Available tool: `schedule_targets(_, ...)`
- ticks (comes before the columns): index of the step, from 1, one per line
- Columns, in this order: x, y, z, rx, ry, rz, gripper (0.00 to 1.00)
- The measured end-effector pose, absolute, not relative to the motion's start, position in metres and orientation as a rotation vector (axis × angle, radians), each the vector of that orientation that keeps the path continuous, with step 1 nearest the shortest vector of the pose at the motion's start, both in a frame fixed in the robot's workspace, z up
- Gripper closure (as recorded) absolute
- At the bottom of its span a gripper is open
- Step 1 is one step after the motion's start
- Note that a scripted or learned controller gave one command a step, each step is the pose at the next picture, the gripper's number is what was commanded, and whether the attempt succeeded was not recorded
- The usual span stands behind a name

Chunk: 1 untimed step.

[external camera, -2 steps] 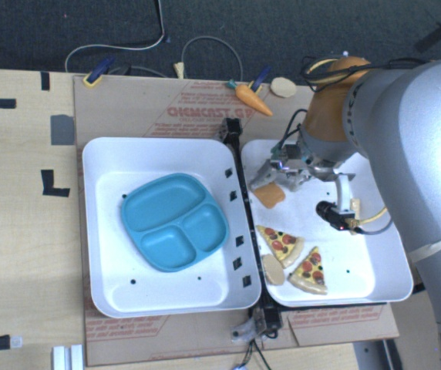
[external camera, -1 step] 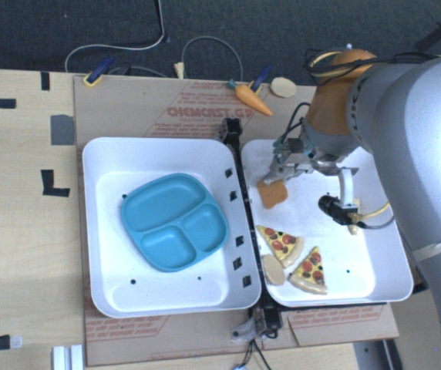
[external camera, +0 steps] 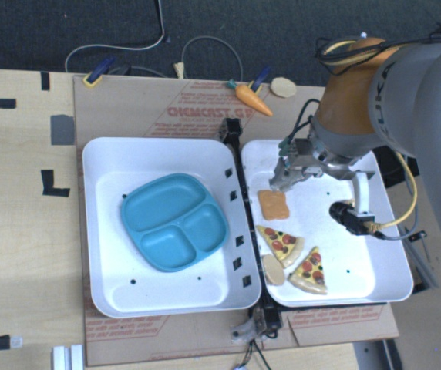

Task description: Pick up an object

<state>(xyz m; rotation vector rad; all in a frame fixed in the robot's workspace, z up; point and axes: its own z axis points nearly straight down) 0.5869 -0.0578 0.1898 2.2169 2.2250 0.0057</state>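
The two-finger gripper [external camera: 282, 178] hung low over the right shallow white bin [external camera: 386, 272], just at twelve o'clock of the flat tan toast-shaped square [external camera: 274, 204]; its finger gap could not be made out. Two toy pizza slices [external camera: 296, 257] lay at six o'clock of the square. A blue divided plastic plate [external camera: 174, 220] sat in the left white bin [external camera: 101, 168].

Two white bins [external camera: 97, 206] are seen. One blue divided plate [external camera: 176, 220] is counted, two pizza slices [external camera: 280, 243] right of it, one toast piece [external camera: 274, 204], one carrot [external camera: 253, 99] above it, two pale round pieces [external camera: 272, 269].
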Motion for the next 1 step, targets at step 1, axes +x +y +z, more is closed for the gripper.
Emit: schedule_targets(1, 0.5875, -0.0597, 0.1839, 2.22, 2.224, -0.001, 0.0)
